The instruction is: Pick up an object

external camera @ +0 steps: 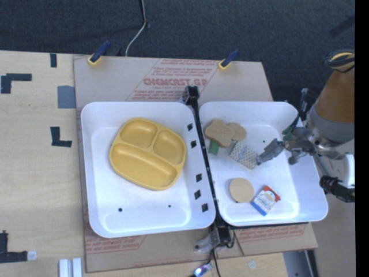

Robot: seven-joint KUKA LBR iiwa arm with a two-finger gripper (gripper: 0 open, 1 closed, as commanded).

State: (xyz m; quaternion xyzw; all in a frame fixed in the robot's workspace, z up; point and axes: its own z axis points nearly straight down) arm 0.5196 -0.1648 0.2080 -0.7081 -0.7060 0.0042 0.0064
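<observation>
The tool (pixel 270 153) hangs low over the right bin (pixel 300 209), reaching in from that bin's right side, and whether it is released or clenched I cannot tell from up here; nothing shows in its grip. Nearest to the tool, just to its left, lies the small patterned packet (pixel 243 154), tilted, its long axis running down and to the right toward the tool. Beyond the packet, further left, two tan bread-shaped pieces (pixel 223 131) overlap, with a small green item (pixel 214 149) tucked just under them. Below the packet sit a round tan disc (pixel 241 190) and, beside it, a red, white and blue pouch (pixel 266 199). The bin floor is smooth, white and flat, with bare room around the packet. The left bin (pixel 144 221) carries a yellow divided plate (pixel 149 153), well apart from the tool. Both bins rest on the worktop (pixel 34 172). My guess: the packet is the easiest pick, a short move left.
</observation>
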